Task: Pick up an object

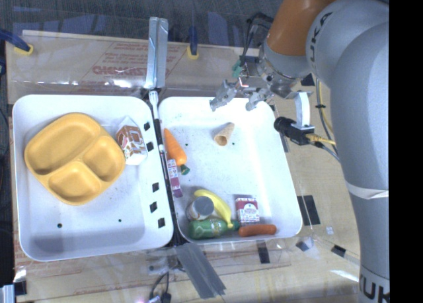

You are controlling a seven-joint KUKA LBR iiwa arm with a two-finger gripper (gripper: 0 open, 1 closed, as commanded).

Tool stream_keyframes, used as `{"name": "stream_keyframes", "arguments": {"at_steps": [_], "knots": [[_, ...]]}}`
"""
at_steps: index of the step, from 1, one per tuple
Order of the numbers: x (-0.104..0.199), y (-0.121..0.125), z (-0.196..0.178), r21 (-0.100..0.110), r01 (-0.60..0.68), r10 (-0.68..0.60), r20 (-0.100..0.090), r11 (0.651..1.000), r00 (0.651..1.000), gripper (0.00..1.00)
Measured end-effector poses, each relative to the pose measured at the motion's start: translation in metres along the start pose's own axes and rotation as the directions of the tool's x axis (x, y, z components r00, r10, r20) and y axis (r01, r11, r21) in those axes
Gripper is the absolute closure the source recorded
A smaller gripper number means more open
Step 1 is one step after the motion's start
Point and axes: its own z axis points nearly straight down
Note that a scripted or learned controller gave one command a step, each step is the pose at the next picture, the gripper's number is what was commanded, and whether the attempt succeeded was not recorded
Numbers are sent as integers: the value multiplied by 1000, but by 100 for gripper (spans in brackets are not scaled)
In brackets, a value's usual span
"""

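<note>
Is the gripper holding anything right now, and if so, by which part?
Nothing is held. The gripper hangs open over the far edge of the right bin, with no object between its fingers; the ice cream cone lies apart below it.

Ice-cream cone: tan, small, lying on its side, alone on the right bin's far floor, well apart from the near-edge cluster of items.

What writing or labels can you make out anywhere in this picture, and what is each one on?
"KU": white letters at the arm's base, cut off by the frame edge.
Red print on the sheet behind the bins: too blurred to read.
Small carton beside the yellow tray: label unreadable.
Red box in the right bin: print too small to read.
</note>
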Motion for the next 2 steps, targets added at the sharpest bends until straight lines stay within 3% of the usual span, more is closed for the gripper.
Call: {"name": "stream_keyframes", "arguments": {"at_steps": [1,2], "knots": [[-12,-70,110,0,205,-205,0,979,979,0],[-25,10,44,-4,484,-484,5,875,875,0]]}}
